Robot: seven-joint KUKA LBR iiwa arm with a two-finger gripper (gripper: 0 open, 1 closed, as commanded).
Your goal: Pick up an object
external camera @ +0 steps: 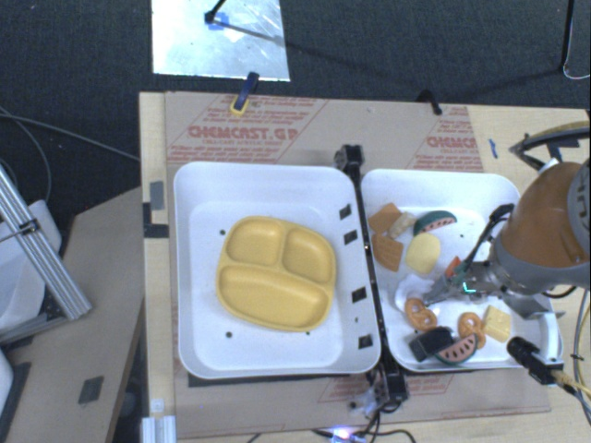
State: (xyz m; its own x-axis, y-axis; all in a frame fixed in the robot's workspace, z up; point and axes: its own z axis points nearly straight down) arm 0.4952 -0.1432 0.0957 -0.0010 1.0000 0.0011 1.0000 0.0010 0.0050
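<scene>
The right bin (503,187) holds several toy food pieces. There are two brown bread pieces (388,236), a watermelon slice (434,220) and a pale yellow round piece (424,254). Nearer the front lie two pretzels (420,314) (470,324), a yellow cheese block (498,323), a second watermelon slice (461,347) and a black piece (428,342). My gripper (443,290) hangs low over the bin's middle, between the yellow round piece and the left pretzel. A small orange-red piece (453,268) lies just beside it. I see nothing held.
The left bin (199,247) holds a yellow divided tray (275,272). A black divider with clips (358,247) runs between the bins. The arm's orange band (545,224) covers the right bin's right side. A metal frame (32,247) stands at far left.
</scene>
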